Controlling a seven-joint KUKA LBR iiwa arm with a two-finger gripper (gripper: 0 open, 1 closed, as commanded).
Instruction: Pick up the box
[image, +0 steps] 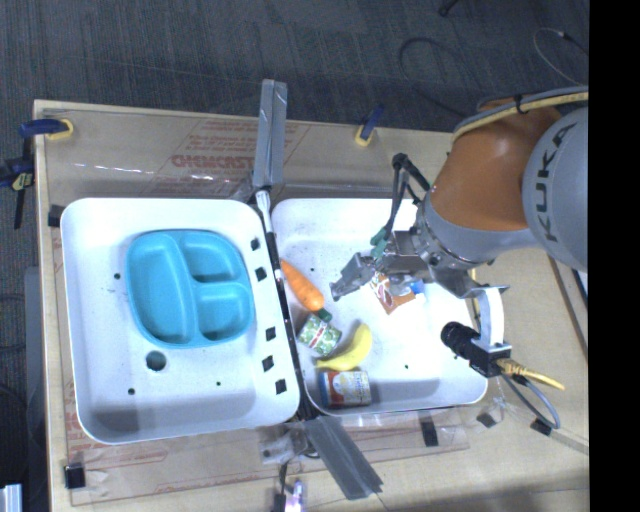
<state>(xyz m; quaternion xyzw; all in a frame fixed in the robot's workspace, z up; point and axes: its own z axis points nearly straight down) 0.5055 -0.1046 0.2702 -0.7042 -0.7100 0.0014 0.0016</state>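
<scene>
A: Where is the arm (500, 190) at this frame?

B: Over the right bin (330, 215), wrist low. The gripper (352, 278) hangs just right of the carrot (301, 286).

A: Fingers?

B: Two dark fingers (345, 283) point left, slightly spread, nothing between them.

A: The box?

B: A small red and white box (390, 293) lies on the bin floor under the wrist, just right of the fingers, partly covered by the gripper body. Not gripped.

A: Other contents, right bin?

B: Banana (352, 347), a green packet (318, 333) touching its left end, a can (347, 388) on its side near the front wall.

A: Left bin (100, 400)?

B: Blue divided tray (192, 286), flat on the floor.
</scene>
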